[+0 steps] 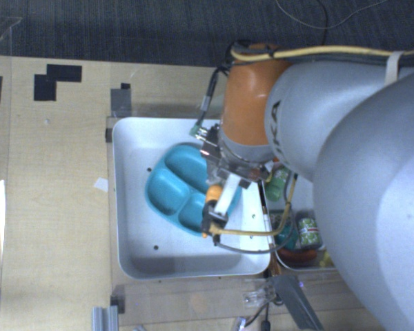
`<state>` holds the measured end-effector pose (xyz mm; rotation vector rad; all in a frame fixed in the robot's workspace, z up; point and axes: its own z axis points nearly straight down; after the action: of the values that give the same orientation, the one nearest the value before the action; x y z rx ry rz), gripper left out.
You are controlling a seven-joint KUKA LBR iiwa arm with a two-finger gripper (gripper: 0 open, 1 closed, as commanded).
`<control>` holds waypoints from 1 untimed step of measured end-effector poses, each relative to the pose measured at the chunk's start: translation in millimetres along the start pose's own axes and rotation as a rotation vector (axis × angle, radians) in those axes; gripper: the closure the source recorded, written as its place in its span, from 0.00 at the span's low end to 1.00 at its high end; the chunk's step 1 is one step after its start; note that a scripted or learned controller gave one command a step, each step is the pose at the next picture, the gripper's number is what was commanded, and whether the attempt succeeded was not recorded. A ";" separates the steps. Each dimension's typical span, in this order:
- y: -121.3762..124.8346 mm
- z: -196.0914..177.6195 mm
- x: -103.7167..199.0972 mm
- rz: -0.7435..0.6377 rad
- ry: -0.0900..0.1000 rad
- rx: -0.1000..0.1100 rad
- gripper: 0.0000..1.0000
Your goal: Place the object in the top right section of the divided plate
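Camera view, from above at a slant:

- My claw (219, 169) hangs over the right part of the divided plate (171, 183), below the orange band (252, 105) of my arm (345, 157). Whether it is open, closed or gripping anything cannot be told, since my own wrist covers it.
- The divided plate is blue and lies at a slant in the left bin (134, 209), nearer the bin's far wall than its near one. One large section faces left, with two smaller ones beside it.
- Open room in the left bin: bare white floor runs along the left wall and across the whole near side. The plate's left rim stands apart from the left wall.
- On the right there is little room, because my wrist sits close to the wall shared by the two bins.
- The bench (55, 219) to the left of the bins is open and flat, with black marks (55, 81) near its far edge.
- Hidden: the plate's right rim and part of its right-hand sections pass under my wrist, so their contents cannot be seen.
- The right bin (298, 200) is mostly covered by my arm. A green item (279, 182), a green-labelled can (308, 232) and a dark reddish bowl (297, 256) show in the strip left visible.
- Which of these is the thing to be placed cannot be told.
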<state>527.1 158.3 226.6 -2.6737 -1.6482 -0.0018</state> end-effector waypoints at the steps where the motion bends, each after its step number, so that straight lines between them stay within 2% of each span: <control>1: -7.6 -77.9 9.3 -0.173 0.002 -0.003 1.00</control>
<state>524.4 169.9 304.5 -2.5225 -1.8743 -0.0073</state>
